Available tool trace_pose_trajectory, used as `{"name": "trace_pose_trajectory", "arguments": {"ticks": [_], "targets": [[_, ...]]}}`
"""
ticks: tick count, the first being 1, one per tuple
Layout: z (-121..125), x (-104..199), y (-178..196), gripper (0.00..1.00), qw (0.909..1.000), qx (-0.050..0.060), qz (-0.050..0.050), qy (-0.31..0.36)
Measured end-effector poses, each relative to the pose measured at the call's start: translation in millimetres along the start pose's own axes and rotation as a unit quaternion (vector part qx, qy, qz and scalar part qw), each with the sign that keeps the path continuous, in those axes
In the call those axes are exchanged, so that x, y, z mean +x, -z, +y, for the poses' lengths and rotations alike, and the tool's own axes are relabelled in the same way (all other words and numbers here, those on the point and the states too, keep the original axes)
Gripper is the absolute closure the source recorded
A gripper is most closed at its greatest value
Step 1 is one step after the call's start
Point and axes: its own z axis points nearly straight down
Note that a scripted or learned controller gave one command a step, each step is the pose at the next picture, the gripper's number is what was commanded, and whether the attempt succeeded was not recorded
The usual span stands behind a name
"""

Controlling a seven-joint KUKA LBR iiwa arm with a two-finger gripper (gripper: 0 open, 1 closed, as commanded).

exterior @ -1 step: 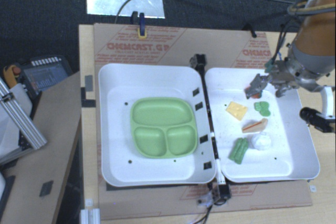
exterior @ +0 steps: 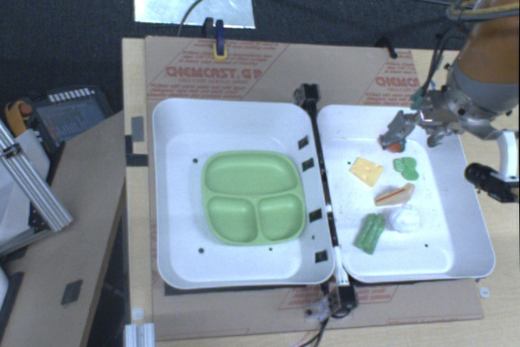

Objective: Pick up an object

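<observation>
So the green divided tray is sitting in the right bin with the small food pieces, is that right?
Not quite. The camera view shows the green divided tray alone in the left bin. The small food pieces, such as the yellow cheese wedge, lie in the right bin.

Arm [exterior: 487,53] enters from right, far side of scene, orange band above grey wrist. Wrist angled down and leftward. Gripper [exterior: 400,136] hangs low at end, pointing left, fingers too blurred to judge.
</observation>
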Motion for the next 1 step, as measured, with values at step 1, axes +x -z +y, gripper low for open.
{"name": "trace_pose_trajectory", "arguments": {"ticks": [1], "targets": [[-0.6, 3.5, -42.1, 0.00, 1.0000, 0.002, 0.000, -0.001]]}}
